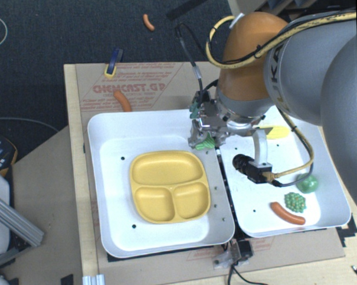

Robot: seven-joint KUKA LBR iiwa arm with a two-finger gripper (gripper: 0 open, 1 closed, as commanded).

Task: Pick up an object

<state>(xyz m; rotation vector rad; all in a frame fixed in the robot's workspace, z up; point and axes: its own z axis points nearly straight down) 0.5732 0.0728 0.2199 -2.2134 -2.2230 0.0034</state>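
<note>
1. The gripper (pixel 203 138) hangs over the seam between the two white bins, near their far edges; its tip sits above the far right corner of the left bin (pixel 109 171). Whether it is spread or closed cannot be told from this angle, and nothing can be made out between its tips beyond a small patch of green at the tip, which may belong to the tool itself.
2. A yellow divided plate (pixel 168 185) lies flat in the middle of the left bin, with one long compartment at the far side and two smaller ones at the near side. It is near the gripper but apart from it.
3. In the right bin (pixel 252 218), a small toy sausage (pixel 287 213) lies near the near edge, with a green bumpy toy (pixel 295 202) just beside it and a green ball (pixel 309 184) closer to the right edge. A yellow piece (pixel 276 131) shows near the far edge, partly hidden by the arm.
4. A black camera-like unit (pixel 248 167) with a cable hangs from the wrist over the right bin.
5. The bins rest on a brown board (pixel 140 81) with red lettering; an orange sausage-shaped toy (pixel 123 100) and a blue-and-yellow clip (pixel 113 63) lie near its far edge. Beyond it is dark carpet (pixel 44 32).
6. The arm (pixel 317 74) enters from the right, its orange band (pixel 251 41) above the wrist, pointing down.
</note>
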